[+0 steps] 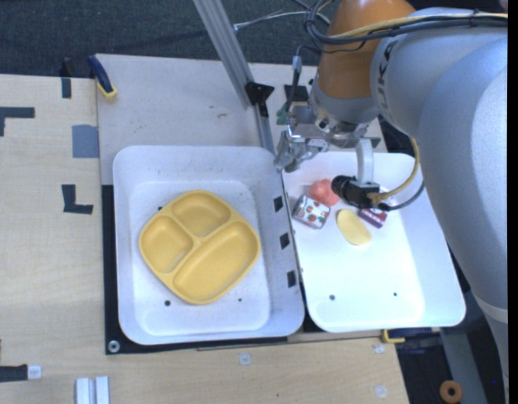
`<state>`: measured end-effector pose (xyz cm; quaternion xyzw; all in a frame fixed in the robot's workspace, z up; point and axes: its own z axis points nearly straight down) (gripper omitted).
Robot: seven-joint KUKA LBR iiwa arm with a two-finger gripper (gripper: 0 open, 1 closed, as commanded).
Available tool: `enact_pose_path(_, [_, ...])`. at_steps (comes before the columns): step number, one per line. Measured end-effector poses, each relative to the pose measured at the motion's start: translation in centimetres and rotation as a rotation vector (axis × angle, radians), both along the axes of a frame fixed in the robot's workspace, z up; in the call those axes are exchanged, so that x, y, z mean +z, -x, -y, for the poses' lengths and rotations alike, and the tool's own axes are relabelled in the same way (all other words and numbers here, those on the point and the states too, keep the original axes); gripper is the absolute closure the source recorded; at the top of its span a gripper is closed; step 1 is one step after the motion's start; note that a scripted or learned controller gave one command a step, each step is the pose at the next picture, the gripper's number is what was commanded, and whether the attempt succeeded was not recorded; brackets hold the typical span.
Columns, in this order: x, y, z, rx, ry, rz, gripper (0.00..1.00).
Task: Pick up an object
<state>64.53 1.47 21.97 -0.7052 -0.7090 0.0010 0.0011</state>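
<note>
Hand (288, 154) above right bin (410, 305) rear-left corner, grip state unclear; arm partly hides red object (323, 191).

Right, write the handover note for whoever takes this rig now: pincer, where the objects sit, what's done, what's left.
Pincer: over the upper left corner of the right bin, near the divide between the bins. Nothing visible between its fingers; open or shut cannot be told from this angle.
Objects in the right bin, upper left part: a small red-and-white patterned item, a pinkish-red piece, a pale yellow oval piece, a small dark red item just right of it.
Left bin: a yellow divided plate.
Done: no pick yet.
Left: grasp one object and lift it.
</note>
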Motion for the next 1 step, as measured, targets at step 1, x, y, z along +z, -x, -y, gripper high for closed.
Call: enact_pose_path(1, [-0.89, -0.66, -5.14, -0.001, 0.001, 0.002, 1.0])
